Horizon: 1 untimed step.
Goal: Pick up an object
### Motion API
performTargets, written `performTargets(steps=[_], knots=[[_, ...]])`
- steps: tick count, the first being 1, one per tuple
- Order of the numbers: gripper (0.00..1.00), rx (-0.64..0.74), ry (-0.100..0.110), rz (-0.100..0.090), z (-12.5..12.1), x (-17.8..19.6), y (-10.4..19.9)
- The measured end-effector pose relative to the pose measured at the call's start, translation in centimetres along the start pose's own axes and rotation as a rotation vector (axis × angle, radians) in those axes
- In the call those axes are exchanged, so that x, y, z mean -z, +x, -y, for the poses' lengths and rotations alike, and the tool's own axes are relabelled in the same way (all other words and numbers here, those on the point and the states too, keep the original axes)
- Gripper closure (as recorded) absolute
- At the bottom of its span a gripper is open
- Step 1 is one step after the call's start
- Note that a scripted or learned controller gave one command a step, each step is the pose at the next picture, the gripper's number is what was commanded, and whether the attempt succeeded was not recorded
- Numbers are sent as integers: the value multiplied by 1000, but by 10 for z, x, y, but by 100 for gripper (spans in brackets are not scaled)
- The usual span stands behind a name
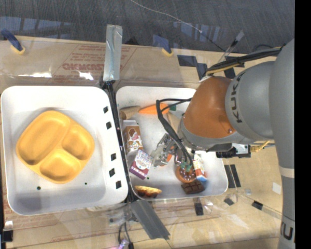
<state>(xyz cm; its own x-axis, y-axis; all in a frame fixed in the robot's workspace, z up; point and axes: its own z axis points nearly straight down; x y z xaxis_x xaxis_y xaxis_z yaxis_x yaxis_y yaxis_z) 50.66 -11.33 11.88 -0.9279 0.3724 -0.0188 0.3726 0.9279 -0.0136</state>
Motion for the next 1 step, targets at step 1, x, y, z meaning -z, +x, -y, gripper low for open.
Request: performTargets(steps=[1], knots=[[100,46,-15,-11,-33,134,-58]])
